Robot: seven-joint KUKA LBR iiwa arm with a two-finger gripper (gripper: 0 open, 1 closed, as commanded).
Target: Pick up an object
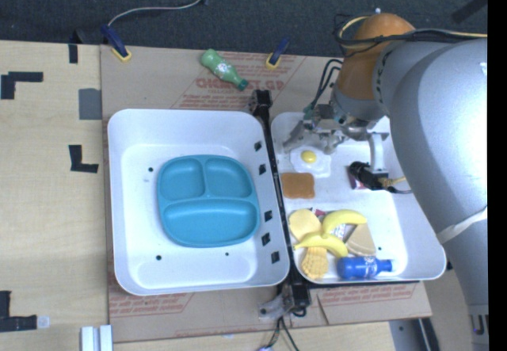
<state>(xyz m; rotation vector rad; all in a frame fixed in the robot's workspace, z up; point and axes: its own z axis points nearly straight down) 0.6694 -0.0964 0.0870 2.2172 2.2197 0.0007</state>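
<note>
The gripper [317, 129] is hanging in the right bin [412, 240], just above the toy fried egg [308, 157]. I cannot tell if it is open or shut. The egg is lying flat and thin, white with a yellow middle, near the back of the bin. The gripper could be sliding off it, because flat things are hard to pinch. A brown toast [298, 185] is sitting just beside it.

Even overhead light, soft shadows; white bins [127, 183] near glare; arm [444, 127] close, slightly blurred; coarse resolution.
</note>
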